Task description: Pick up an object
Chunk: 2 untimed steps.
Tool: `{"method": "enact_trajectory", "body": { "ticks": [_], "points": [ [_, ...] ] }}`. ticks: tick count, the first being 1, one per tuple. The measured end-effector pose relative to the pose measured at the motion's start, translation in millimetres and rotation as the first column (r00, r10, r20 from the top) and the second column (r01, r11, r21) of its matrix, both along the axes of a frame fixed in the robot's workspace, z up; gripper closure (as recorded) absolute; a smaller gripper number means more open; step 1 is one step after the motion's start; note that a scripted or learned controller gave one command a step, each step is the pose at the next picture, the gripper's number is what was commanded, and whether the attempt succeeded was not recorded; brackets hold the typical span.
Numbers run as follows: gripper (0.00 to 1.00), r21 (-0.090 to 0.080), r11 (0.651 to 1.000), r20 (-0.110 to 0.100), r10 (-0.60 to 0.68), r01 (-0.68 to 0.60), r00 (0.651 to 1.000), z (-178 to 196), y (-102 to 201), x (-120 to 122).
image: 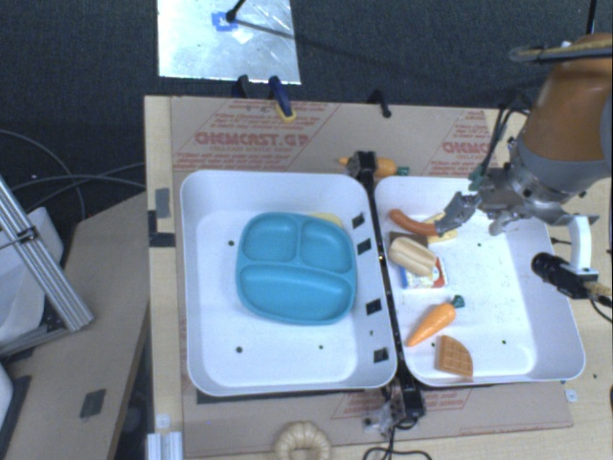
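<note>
Red print reading "CHEMCAST GP" stood upside down on the brown board behind the left bin. A similar red print near the board's far right corner was too blurred to read.

Bench – cardboard-topped – bears left bin and right bin, side by side, touching.
</note>
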<state>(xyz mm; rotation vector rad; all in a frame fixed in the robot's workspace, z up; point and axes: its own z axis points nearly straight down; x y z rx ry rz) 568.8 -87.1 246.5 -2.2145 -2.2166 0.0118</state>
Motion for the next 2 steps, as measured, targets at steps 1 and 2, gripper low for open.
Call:
{"method": "enact_trajectory", "body": {
  "ticks": [1, 2],
  "points": [
    [0.00, -0.001, 1.000, 0.013, 0.002, -0.002, 1.000, 6.7, 0.2, 2.2],
    [0.00, 0.000, 1.000, 0.010, 0.003, -0.003, 1.000, -41.3, 8.2, 8.1]
  ]
}}
